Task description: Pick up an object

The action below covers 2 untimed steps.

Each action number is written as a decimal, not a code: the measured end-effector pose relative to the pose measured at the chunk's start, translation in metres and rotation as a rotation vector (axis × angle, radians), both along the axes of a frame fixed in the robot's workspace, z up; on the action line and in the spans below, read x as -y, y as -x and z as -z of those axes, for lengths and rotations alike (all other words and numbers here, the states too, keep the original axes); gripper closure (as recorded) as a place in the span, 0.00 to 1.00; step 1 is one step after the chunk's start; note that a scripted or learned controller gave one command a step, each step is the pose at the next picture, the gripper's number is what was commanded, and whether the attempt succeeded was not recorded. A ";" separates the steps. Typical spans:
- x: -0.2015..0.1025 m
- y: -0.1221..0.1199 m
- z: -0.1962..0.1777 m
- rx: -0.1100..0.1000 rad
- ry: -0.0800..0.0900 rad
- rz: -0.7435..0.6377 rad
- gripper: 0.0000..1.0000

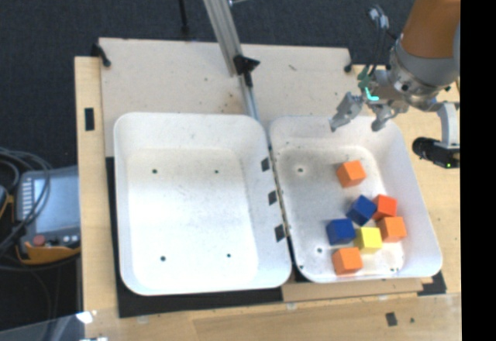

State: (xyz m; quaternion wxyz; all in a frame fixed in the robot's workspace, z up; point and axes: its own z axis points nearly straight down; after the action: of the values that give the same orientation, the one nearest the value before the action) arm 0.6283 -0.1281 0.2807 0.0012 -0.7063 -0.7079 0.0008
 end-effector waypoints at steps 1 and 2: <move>0.000 -0.001 -0.002 0.004 0.001 -0.001 0.00; -0.004 0.001 0.060 -0.003 0.002 0.002 0.00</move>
State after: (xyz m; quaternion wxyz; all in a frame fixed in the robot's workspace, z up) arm 0.6270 -0.1243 0.2209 0.0013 -0.7072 -0.7070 0.0025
